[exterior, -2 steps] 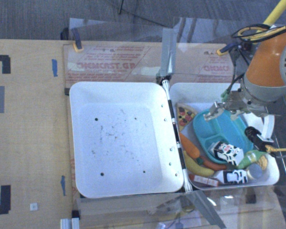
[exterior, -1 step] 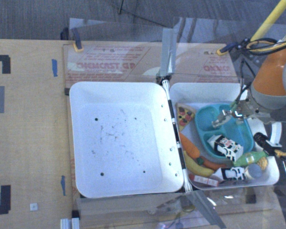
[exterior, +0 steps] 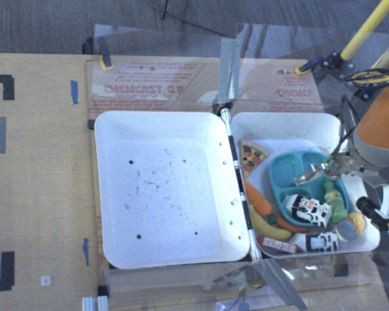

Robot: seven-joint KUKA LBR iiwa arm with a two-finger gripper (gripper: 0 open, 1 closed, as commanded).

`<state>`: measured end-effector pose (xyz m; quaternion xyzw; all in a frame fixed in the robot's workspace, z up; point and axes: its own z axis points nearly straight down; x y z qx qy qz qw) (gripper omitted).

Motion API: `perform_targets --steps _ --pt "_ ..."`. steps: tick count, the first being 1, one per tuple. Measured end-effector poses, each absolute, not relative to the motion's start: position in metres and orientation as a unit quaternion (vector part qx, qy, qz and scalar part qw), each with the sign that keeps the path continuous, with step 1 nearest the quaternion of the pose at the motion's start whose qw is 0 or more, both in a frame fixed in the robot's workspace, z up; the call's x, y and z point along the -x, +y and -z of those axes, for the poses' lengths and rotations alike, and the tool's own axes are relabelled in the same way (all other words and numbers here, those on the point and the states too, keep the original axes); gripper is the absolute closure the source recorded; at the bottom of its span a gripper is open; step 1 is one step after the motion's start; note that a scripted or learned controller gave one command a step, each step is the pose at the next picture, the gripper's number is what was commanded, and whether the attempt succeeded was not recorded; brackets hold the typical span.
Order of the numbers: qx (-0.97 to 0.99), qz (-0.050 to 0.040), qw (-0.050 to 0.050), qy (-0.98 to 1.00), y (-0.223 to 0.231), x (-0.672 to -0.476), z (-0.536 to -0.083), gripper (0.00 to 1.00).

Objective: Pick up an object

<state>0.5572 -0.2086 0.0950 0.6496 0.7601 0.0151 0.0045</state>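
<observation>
The near banana (exterior: 270, 227) lies unlifted in the right bin (exterior: 292, 123); the gripper (exterior: 311, 173) hovers above, its state unreadable, nothing grasped yet.

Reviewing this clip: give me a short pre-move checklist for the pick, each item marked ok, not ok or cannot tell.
1. Gripper over the right bin: ok.
2. Gripper above a graspable item, here the teal divided dish: ok.
3. Object held between fingers: cannot tell.
4. Targets available, such as the pizza slice toy, carrot and banana: ok.
5. Items well separated: not ok, they crowd together.
</observation>
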Motion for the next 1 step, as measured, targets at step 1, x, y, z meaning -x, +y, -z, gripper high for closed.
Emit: perform_targets --steps 1 --pt "-0.644 -0.0244 0.001 0.765 -0.1944 -0.5651 -0.1055 1.00"
